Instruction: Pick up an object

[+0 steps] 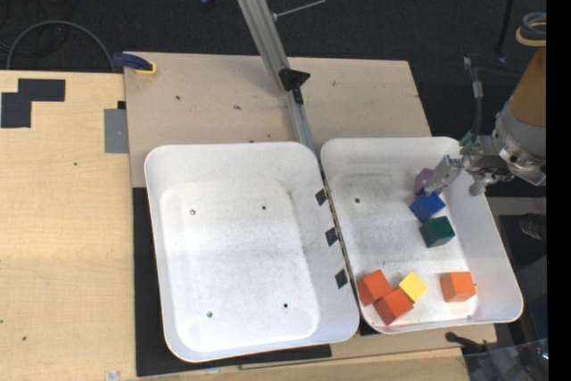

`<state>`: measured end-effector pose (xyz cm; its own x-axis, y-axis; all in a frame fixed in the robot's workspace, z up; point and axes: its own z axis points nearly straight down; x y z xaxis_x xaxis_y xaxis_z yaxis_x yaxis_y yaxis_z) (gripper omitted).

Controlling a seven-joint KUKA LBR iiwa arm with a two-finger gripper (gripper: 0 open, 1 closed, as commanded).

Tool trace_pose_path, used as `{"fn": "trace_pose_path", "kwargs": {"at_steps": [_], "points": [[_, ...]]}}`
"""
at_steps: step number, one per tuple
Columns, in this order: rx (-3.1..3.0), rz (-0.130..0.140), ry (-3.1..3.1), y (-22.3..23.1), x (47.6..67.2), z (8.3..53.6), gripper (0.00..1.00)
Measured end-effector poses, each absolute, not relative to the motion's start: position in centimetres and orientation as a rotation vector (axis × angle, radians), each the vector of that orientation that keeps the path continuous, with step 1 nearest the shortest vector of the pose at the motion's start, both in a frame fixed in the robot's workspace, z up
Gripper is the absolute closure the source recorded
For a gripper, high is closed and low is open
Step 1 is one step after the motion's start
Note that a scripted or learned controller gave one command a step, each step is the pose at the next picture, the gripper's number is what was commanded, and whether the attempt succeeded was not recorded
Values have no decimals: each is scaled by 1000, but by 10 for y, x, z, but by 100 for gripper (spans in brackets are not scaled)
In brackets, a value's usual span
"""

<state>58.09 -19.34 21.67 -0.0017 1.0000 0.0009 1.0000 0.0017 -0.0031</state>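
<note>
Right bin (375, 158) rim beside fingers (451, 163)

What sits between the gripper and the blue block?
Nothing visible. The gripper hangs by the purple block, just above the blue block in the right bin. The green block lies beyond it.

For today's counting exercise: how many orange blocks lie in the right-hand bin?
3. Two orange blocks sit together near the bin's front edge, one beside another, flanking a yellow block. The third lies further right. The gripper may hide others.
</note>
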Motion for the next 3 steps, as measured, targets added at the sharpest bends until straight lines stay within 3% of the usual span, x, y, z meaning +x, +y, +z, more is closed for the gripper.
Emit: {"fn": "trace_pose_path", "kwargs": {"at_steps": [1, 2, 3], "points": [[-2223, 0, -2219, -209, 601, 90, 0], [-2222, 3, -2217, -209, 599, 100, 100], [-2220, -5, -2230, -143, 608, 94, 100]]}}
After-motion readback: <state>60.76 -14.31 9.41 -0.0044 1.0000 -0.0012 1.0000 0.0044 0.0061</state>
